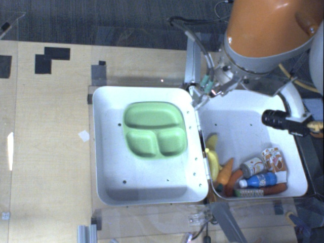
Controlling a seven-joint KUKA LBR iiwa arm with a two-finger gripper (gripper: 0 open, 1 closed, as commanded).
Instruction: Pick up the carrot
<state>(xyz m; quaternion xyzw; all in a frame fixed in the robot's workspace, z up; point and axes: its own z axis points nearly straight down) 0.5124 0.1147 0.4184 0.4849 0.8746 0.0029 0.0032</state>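
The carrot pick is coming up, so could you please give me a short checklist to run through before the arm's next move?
1. Carrot located in the right bin: ok.
2. Carrot free of neighbours: not ok; banana and can crowd it.
3. Gripper above the carrot: not ok; it sits at the bin's far corner.
4. Finger opening: cannot tell.
5. Green tray out of the path, in the left bin: ok.

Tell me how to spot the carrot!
Look in the right white bin, at the pile along its near edge. The carrot is the plain orange, tapered stick leaning beside the yellow banana, left of the can and blue bottle.
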